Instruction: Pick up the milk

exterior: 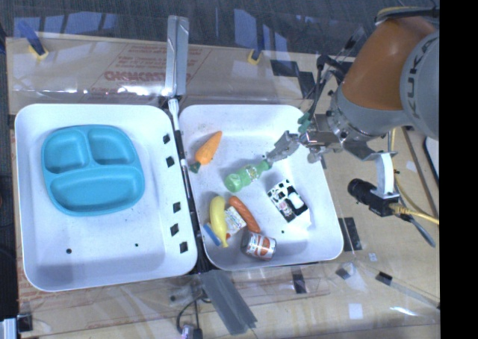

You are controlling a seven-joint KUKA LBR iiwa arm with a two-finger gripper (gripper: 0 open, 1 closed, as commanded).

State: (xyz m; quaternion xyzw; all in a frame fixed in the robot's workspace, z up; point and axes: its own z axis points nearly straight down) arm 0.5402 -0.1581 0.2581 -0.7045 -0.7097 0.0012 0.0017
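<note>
From the camera view, two white bins sit side by side on the surface; the left bin [45, 255] carries a blue divided plate [93, 168] toward its far half, and the right bin [328, 237] carries the clutter; the milk carton [287, 200], white with black cow patches, lies on its side near the right bin's right edge, about midway along it, apart from the other items; a green bottle [248, 175] lies just beside it toward the bin's middle; a carrot [208, 148] sits near the far-left corner; a banana [217, 218], a sausage [245, 213] and a small can [259, 246] crowd the near edge; the gripper [286, 145] hangs over the far-right part of the right bin, above the bottle's neck and short of the carton; whether its jaws are open or closed cannot be told here. The carton looks light and fairly stiff, though its walls would likely dent under hard pressure; its smooth faces may slip; the best hold is probably across the narrow width at mid-length.
</note>
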